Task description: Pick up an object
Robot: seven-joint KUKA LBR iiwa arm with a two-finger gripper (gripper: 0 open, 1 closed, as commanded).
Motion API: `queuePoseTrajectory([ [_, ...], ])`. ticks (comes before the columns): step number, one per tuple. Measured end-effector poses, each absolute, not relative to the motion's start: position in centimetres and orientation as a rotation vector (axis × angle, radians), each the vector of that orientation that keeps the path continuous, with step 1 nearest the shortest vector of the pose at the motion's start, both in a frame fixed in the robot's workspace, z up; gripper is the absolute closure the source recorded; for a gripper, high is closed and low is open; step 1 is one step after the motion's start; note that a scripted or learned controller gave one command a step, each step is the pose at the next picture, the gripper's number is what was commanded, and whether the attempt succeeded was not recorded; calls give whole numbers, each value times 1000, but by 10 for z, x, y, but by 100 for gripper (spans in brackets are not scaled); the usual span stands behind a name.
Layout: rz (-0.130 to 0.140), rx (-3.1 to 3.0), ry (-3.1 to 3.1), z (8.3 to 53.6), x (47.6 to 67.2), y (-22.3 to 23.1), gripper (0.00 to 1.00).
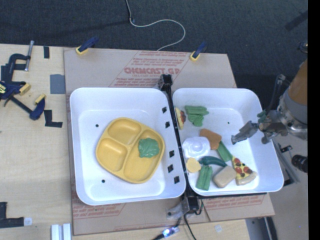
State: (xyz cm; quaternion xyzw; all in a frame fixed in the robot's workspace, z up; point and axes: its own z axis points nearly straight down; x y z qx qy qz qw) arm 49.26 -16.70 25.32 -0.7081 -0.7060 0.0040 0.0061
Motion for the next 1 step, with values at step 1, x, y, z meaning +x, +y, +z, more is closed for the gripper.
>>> queuePoseTrajectory([
  [1, 1, -2219, -2221, 260, 495, -167, 0],
])
